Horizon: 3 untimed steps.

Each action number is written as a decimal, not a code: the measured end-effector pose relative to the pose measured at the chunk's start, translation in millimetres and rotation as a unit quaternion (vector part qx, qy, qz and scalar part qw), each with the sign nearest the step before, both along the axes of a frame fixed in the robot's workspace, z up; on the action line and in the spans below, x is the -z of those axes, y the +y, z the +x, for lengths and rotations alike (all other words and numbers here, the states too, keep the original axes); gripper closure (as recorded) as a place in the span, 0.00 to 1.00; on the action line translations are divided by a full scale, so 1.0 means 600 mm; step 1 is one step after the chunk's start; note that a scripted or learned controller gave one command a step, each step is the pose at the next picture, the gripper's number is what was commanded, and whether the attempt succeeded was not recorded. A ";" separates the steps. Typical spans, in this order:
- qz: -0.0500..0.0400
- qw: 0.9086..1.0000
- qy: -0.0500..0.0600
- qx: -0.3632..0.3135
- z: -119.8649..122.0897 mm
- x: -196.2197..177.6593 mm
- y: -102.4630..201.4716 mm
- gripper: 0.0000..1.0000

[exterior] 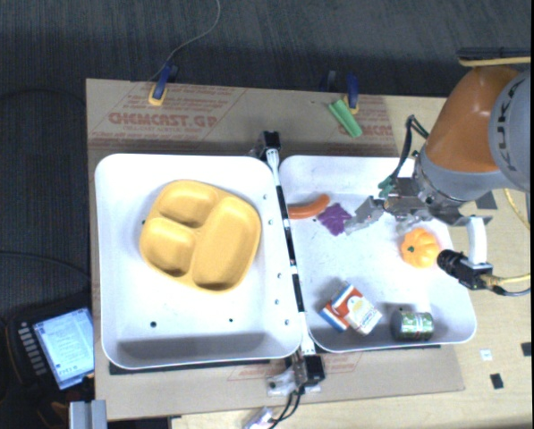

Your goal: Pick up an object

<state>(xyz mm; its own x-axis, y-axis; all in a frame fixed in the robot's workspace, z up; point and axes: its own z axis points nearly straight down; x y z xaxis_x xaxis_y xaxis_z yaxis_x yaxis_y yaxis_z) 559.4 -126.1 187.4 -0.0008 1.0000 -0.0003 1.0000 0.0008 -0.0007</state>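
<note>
Dark carpet surrounds the worktop (204, 114), a cardboard-covered board bearing two shallow white bins side by side. We start at the jaws (367, 214), which hang low over the far middle of the right bin (381, 167); they look parted, with nothing between them, their tips just right of a small purple object (334, 218). So we judge the pick not yet made: no object is lifted, and the closing and raising remain.

Working outward, an orange sausage-shaped toy (307, 206) lies just left of the purple piece, close to the bin's left wall. To the right of the jaws, near the arm's wrist, sits a small orange pumpkin-like fruit (419, 247). Nearer to us rest a red-and-white carton (351, 311) and, beside it on the right, a green can (413, 324) on its side.

Across the divider, the left bin (114, 195) holds a large yellow lumpy cushion-like shape (200, 233), well apart from the jaws. We would guess the purple piece is the nearest candidate.
</note>
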 end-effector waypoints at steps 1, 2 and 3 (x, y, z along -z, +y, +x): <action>-0.001 1.000 -0.003 0.001 -0.004 0.165 0.036 0.00; -0.002 1.000 -0.006 0.001 -0.120 0.165 0.036 0.00; -0.002 1.000 -0.007 0.001 -0.118 0.147 0.035 1.00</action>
<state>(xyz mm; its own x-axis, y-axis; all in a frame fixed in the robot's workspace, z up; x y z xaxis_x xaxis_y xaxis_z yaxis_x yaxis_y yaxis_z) 488.6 -105.1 99.3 0.0019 1.0000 -0.0035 0.9999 -0.0018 0.0143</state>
